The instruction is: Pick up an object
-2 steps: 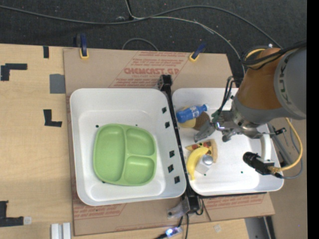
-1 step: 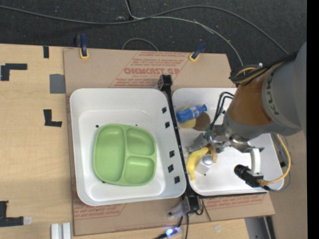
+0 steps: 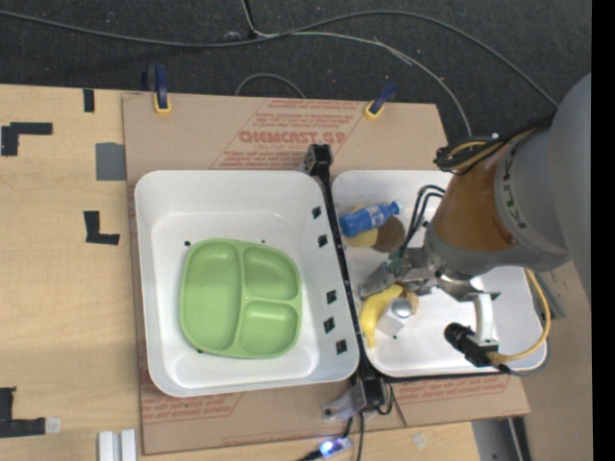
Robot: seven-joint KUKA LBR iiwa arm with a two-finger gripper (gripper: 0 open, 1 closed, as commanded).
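In the right bin (image 3: 500, 358) lie a blue bottle (image 3: 368, 219), a brown object (image 3: 387, 233) just below it, and a yellow banana (image 3: 377, 312) near the bin's left wall. My gripper (image 3: 399, 277) hangs low over the bin's left half, just above the banana and below the brown object. A small pale object (image 3: 391, 324) sits beside the banana. The wrist and its cables cover the fingers, and I see nothing held between them.
The left bin (image 3: 159, 209) holds a green divided plate (image 3: 241, 298). A black divider (image 3: 332, 257) runs between the bins. The arm's orange band (image 3: 473, 209) and grey body (image 3: 557, 181) cover the right bin's upper right. Cardboard lies under both bins.
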